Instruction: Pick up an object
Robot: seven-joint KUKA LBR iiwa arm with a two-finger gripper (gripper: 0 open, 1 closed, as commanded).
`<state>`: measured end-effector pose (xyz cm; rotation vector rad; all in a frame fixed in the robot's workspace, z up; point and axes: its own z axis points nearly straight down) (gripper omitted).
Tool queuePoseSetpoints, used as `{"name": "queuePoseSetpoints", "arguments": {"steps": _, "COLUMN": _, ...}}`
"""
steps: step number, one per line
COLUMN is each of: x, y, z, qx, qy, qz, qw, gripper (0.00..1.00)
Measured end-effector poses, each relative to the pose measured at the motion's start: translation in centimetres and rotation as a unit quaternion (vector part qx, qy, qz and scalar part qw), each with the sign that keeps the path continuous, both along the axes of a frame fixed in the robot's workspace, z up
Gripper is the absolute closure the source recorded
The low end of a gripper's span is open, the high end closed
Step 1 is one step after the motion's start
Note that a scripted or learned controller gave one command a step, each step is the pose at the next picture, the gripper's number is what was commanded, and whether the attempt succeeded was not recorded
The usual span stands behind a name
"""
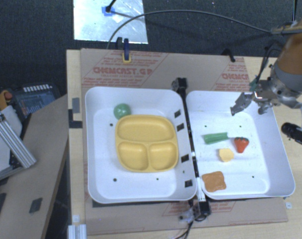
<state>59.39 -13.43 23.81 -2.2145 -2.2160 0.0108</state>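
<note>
In the right bin [270, 180] lie a green stick [215, 137], a red strawberry [241, 144], a small yellow piece [226, 155] and an orange-brown slab [214, 181]. My gripper [248, 109] hangs over the bin's far part, up and to the right of the green stick and apart from every object. It is open, with bare bin floor showing between its dark fingers [238, 106].
The left bin [98, 183] holds a yellow divided tray [146, 142] and a green ball [122, 110] at the tray's far left corner. A black divider [187, 133] runs between the bins. The arm's orange band [294, 54] is at the right edge.
</note>
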Motion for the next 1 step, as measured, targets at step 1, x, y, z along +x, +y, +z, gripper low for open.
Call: {"name": "queuePoseSetpoints", "arguments": {"steps": 1, "x": 0.23, "y": 0.02, "z": 0.72, "qx": -0.0009, "qy": -0.006, "qz": 0.001, "qw": 1.0000, "gripper": 0.00}}
